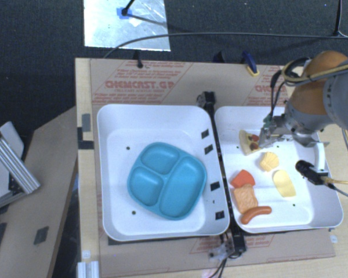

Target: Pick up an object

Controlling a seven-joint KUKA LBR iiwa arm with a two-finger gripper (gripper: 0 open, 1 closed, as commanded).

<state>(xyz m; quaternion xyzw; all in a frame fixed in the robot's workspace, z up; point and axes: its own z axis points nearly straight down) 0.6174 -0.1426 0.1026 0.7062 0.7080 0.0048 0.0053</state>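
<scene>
Several small toy foods lie loose in the right bin (330,213), and the one the arm seems to be after is the pizza slice (247,142), lying flat near the bin's inner wall, toward its far end. The gripper (268,133) sits low right beside that slice, at its right edge, which suggests a descent onto it or onto the small reddish bit at its tip. Whether it has anything in hand I cannot tell; the wrist hides that end of the tool.

Just nearer than the slice lies a pale yellow ridged piece (269,161), and beyond it to the right a smooth yellow piece (285,184). Nearer still are an orange-red chunk (242,179), a tan breaded piece (246,198) touching it, and a sausage (256,214) close to the front wall. They are scattered apart enough that one can be taken alone, though the slice lies so flat that a pinch could easily slide off it.

The left bin (113,155) holds only a blue divided plate (166,180), well away from the arm. The orange band (325,68) of the arm hangs above the right bin's far corner, the arm reaching in from that side.
</scene>
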